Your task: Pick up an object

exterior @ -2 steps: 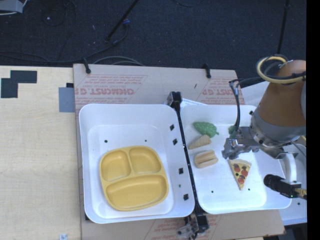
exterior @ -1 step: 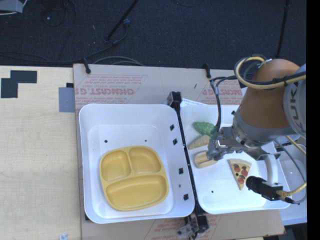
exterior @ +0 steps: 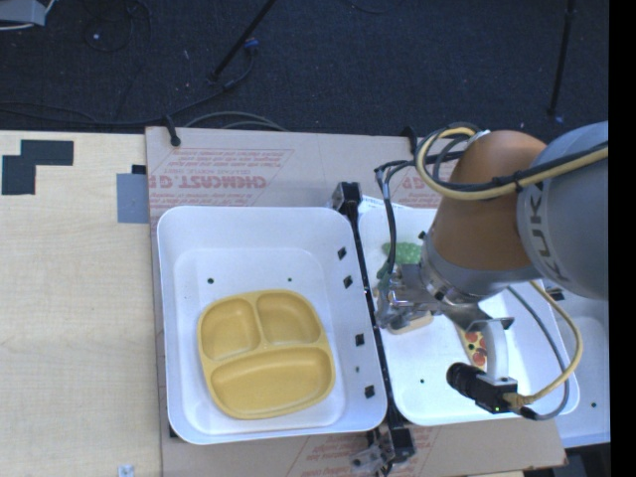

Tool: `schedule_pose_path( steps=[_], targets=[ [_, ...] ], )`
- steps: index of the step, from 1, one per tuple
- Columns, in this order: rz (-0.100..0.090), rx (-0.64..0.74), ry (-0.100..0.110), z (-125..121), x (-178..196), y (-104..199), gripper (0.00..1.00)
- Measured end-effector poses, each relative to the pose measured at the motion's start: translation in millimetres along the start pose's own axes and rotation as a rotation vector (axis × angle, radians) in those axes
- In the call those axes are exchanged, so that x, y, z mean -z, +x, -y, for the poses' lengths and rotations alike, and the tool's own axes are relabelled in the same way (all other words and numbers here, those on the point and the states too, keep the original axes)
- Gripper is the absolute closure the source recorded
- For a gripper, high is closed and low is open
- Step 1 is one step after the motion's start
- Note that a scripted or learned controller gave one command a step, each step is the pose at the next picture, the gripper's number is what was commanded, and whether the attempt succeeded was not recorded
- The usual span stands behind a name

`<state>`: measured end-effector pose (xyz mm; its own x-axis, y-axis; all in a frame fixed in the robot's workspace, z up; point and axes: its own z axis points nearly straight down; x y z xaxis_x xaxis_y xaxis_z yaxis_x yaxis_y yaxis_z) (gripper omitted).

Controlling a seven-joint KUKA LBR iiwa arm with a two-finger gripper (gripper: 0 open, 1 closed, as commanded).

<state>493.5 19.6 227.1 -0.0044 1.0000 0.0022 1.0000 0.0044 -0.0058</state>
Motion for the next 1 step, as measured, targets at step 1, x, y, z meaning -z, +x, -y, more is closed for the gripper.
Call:
schedule_pose_path(
  steps=[1],
  targets=[
    [0.0,0.001,0.0,7.8,-5.6,50.5,1.0]
  ],
)
